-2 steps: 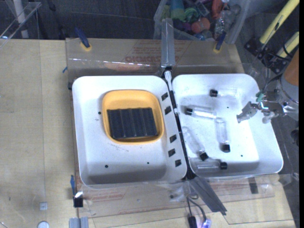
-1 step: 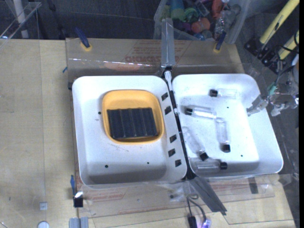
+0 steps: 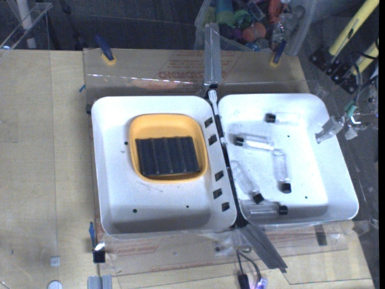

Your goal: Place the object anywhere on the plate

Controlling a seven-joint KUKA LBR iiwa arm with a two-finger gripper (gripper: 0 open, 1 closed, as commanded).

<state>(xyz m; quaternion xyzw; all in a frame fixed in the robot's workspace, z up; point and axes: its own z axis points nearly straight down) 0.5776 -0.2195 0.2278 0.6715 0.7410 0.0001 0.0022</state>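
A yellow plate point(image 3: 137, 138) sits in the left bin point(image 3: 111, 197). On it lies a dark ridged rectangular block point(image 3: 167, 155), covering most of its middle. The right bin point(image 3: 337, 191) holds several clear tubes with black caps: one near the back point(image 3: 272, 118), one lying crosswise point(image 3: 252, 142), one lengthwise point(image 3: 281, 170), and two at the front point(image 3: 264, 209). My gripper point(image 3: 328, 131) hangs over the right bin's right rim, apart from the tubes and far from the plate. Nothing shows in it.
A divider with black clips point(image 3: 216, 155) separates the two bins. Behind them stands a clear tub of colourful toys point(image 3: 252, 11). Cables and yellow parts point(image 3: 349, 53) crowd the far right, beside the arm.
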